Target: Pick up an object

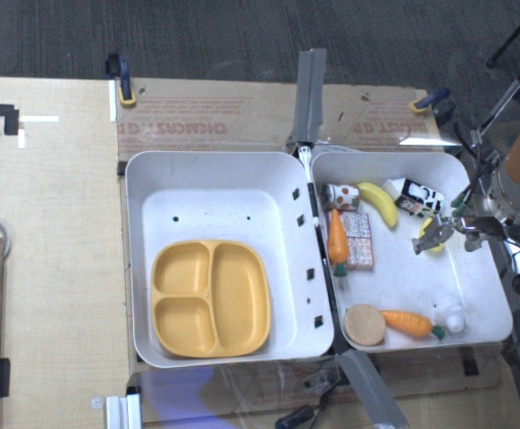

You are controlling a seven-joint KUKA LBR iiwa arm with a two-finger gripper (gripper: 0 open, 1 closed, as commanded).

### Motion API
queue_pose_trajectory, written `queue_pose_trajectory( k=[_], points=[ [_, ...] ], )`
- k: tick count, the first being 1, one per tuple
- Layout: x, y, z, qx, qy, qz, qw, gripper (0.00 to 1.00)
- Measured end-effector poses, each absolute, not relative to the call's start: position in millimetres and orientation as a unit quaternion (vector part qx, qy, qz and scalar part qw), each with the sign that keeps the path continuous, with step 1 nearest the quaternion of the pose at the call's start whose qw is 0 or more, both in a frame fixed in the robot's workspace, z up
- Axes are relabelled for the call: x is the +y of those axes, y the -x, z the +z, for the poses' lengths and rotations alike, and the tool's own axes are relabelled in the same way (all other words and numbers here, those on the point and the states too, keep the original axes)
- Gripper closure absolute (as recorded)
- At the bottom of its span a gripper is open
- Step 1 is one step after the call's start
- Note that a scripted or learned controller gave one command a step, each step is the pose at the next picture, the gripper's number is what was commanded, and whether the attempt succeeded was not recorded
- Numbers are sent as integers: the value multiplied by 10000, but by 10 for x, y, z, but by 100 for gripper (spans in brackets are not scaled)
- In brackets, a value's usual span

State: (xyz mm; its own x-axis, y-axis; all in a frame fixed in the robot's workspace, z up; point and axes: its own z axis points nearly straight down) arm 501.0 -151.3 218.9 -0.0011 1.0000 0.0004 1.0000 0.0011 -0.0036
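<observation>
Nearest, carrot (pixel 408 323) lies lengthwise left-right, leafy end pointing right.

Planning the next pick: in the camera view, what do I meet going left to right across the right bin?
Upright carrot → round cookie → banana → lying carrot → black-and-white toy → tool, with something yellow beside it that I cannot identify.

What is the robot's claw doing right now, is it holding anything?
Gripper: low in the right bin, with something small and yellow at its tip; whether it is gripped cannot be told.
</observation>
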Motion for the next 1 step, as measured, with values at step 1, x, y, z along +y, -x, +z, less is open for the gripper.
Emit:
queue_pose_trajectory(
  k=[1],
  points=[
    [-1921, -5712, 1040, -7059, 7083, 6, 5, 0]
  ],
)
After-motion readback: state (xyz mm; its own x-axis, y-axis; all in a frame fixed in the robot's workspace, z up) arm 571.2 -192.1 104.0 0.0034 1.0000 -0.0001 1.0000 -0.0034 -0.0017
